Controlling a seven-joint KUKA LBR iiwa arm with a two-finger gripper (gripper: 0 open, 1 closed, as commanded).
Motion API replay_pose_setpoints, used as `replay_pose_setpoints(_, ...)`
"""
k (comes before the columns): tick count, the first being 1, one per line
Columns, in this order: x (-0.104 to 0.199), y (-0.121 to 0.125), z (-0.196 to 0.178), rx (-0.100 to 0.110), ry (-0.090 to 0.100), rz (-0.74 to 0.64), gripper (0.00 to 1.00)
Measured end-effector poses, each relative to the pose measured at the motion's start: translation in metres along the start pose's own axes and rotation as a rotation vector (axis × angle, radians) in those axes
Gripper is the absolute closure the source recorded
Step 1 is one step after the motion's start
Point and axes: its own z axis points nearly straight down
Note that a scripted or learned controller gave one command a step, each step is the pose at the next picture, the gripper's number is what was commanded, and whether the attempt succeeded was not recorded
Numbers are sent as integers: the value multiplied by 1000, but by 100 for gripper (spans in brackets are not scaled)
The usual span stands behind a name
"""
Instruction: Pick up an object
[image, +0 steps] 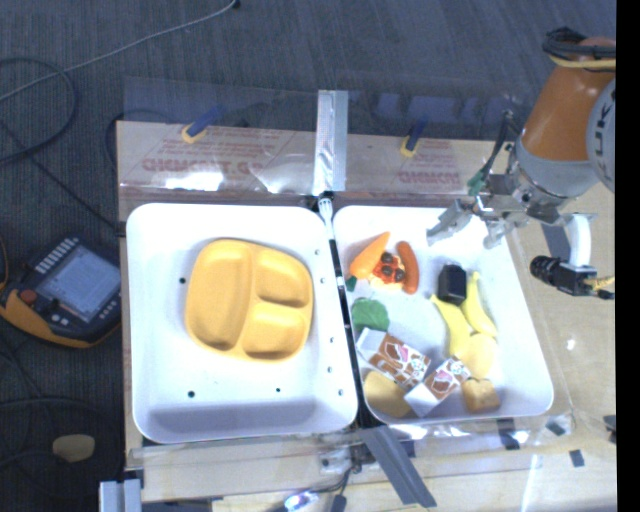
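Dark carpet surrounds my tabletop (145, 165), where two white bins sit side by side. My pincer (471, 222) hovers spread and holding nothing over the right bin's (535, 350) far edge. Below it lie a black object (452, 284), bananas (466, 322) and a carrot (368, 254). A yellow tray (250, 298) fills the left bin (150, 330).

Arm reaches in from right, orange band up, gripper (468, 227) splayed wide, nothing between fingers.

A divided plate (250, 298) is set in the left bin (150, 330). In the right bin (530, 340), a carrot (368, 255) and sausage (406, 266) are placed at the back, a banana (466, 318) to their right, and cartons (400, 360) in front.
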Motion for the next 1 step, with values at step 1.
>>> replay_pose_setpoints(1,-7,10,126,-1,-1,11,0)
